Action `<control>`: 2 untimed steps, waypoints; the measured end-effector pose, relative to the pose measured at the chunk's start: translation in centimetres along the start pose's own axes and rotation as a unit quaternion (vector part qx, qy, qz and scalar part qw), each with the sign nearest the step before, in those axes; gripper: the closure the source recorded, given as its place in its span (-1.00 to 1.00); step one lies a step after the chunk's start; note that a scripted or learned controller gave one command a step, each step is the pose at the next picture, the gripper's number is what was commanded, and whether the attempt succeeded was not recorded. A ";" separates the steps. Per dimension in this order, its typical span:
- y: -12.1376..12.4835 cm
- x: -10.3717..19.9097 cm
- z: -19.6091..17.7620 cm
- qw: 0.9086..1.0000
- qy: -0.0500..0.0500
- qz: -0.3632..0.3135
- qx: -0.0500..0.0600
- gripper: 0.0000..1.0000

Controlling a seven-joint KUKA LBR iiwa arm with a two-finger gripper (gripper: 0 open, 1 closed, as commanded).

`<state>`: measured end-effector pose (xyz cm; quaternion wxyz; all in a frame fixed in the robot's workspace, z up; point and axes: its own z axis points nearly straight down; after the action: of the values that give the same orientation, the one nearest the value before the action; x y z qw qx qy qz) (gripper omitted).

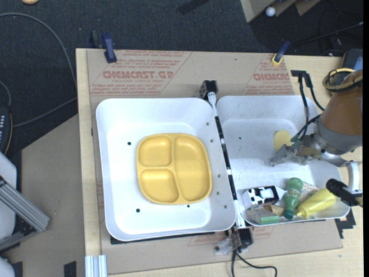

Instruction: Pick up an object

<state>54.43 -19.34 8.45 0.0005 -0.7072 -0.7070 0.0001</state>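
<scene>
Over the right bin (pixel 253 111), hand (pixel 282 154) low beside a yellow object (pixel 282 138), finger state unclear.

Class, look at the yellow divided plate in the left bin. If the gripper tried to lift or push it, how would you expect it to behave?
The plate looks like moulded plastic, so probably stiff and light. It lies flat and wide in the left bin, so it should slide rather than roll or tip. Its low rounded rim and glossy surface may give two fingers little to pinch, so slipping seems likely.
</scene>
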 end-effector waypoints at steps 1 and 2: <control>9.5 -1.9 -0.1 1.000 0.000 -0.001 -0.002 -1.00; 5.4 0.0 0.0 1.000 0.000 0.000 0.000 -1.00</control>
<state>59.79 -19.39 8.45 0.0008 -0.7070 -0.7072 0.0003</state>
